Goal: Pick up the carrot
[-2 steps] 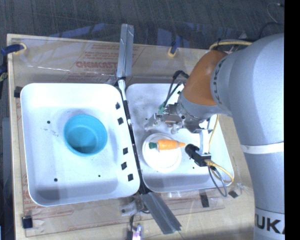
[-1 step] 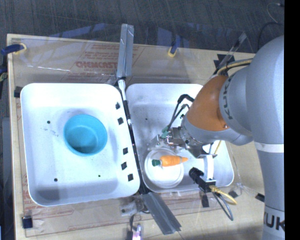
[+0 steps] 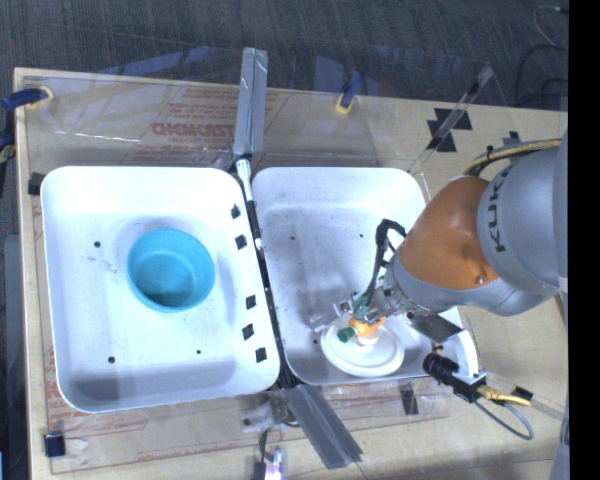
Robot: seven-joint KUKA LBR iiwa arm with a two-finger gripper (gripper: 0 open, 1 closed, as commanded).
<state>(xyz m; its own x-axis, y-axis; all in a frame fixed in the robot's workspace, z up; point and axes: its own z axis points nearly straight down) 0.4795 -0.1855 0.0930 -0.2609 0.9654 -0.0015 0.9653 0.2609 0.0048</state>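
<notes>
The gripper (image 3: 364, 313) is lowered over the carrot (image 3: 362, 325), which lies directly beneath it on a white plate (image 3: 338, 352); its opening and any hold cannot be told. The carrot is judged small, light, stiff and smooth, best pinched across its orange middle.

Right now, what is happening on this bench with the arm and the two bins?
The grey and orange arm reaches from the right into the right bin. Its gripper is down at a small carrot, which lies on a white plate near the bin's front edge. Whether the carrot is grasped cannot be told. The left bin holds a blue bowl, which nothing touches.
</notes>
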